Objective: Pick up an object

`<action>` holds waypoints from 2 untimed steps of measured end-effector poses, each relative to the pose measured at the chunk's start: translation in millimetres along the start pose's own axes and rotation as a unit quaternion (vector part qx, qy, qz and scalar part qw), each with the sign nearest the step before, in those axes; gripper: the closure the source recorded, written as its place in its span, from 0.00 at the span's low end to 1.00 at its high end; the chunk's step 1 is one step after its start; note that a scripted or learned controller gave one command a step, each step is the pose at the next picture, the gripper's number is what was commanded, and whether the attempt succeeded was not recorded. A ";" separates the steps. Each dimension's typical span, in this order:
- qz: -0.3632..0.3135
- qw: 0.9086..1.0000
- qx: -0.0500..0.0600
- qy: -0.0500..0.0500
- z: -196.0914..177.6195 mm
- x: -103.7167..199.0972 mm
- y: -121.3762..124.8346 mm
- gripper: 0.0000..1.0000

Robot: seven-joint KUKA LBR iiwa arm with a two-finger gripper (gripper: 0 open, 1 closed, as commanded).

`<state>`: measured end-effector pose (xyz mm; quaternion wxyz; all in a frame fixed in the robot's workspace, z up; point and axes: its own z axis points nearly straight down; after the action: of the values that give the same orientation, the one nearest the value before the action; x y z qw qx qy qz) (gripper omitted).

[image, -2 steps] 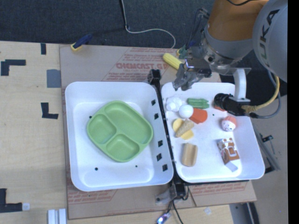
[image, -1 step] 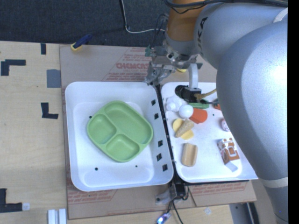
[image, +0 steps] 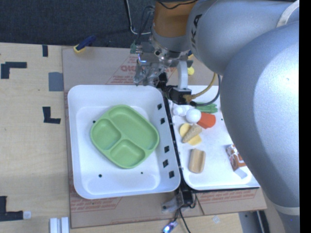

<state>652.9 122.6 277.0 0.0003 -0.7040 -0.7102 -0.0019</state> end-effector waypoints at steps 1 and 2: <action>0.002 1.000 0.004 -0.002 47.0 44.0 14.4 1.00; 0.003 1.000 0.005 -0.003 117.5 65.9 10.9 1.00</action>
<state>663.4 189.0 159.7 0.0022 -0.7060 -0.7082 0.0039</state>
